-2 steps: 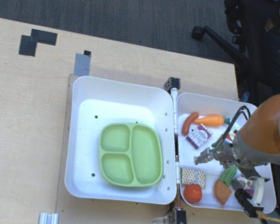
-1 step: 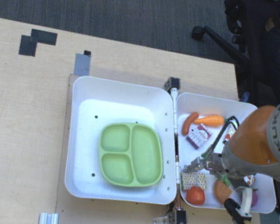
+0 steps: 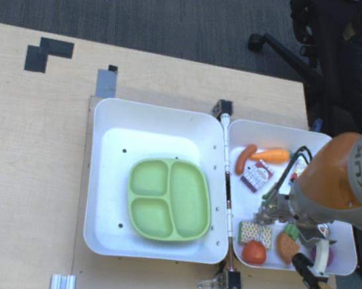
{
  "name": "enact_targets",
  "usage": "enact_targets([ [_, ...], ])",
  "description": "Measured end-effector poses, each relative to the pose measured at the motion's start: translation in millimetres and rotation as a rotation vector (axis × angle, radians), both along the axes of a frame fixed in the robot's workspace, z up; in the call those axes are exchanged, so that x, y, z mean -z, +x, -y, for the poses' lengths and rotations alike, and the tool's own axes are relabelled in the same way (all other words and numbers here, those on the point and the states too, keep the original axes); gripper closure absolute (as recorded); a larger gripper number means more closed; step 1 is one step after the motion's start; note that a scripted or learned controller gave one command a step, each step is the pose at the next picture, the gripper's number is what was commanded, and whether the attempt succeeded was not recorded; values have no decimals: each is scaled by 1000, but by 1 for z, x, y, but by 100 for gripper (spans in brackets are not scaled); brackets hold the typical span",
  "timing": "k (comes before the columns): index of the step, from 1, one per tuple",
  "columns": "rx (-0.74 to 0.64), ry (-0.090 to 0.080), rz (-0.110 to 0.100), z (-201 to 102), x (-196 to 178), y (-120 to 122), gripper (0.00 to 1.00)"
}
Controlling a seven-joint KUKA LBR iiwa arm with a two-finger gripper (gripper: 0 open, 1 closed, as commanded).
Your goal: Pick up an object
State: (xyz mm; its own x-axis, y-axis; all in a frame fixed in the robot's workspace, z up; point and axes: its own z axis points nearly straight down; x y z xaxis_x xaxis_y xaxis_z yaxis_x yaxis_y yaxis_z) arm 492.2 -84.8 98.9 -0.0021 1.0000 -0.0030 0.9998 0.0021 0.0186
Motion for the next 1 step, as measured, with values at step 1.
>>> enact_targets([
  [1, 0, 0, 0, 0, 0, 0, 0],
])
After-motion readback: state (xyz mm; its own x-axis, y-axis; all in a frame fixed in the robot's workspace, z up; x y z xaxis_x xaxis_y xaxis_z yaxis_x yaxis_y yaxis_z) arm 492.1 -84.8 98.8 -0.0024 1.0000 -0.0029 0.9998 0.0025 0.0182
